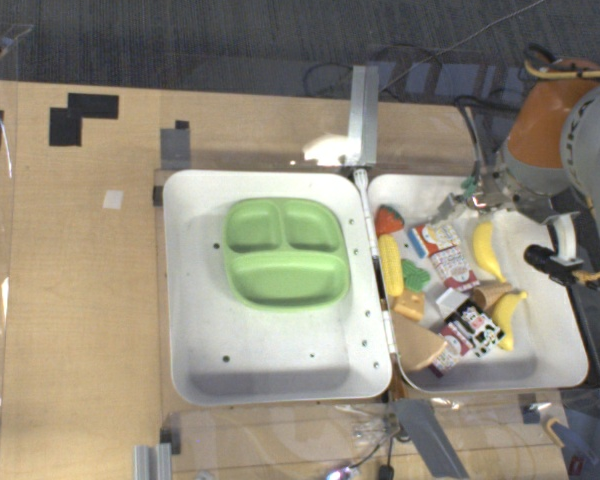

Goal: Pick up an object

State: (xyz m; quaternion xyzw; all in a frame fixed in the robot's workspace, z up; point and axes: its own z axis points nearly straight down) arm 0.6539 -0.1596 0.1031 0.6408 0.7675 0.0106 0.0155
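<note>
Camera view: gripper (pixel 467 196) is seen low over the right bin's (pixel 555 366) back edge; its grip state cannot be told. Nothing is seen held. Candidate objects are clustered there: banana (pixel 487 249), corn cob (pixel 390 265), small carton (pixel 439 244). Approach step judged. Next: descent onto the nearby banana, then closure.

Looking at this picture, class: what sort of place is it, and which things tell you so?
Probably a robotics lab bench: a grey arm reaches over two white bins, one holding toy food like a banana.
</note>
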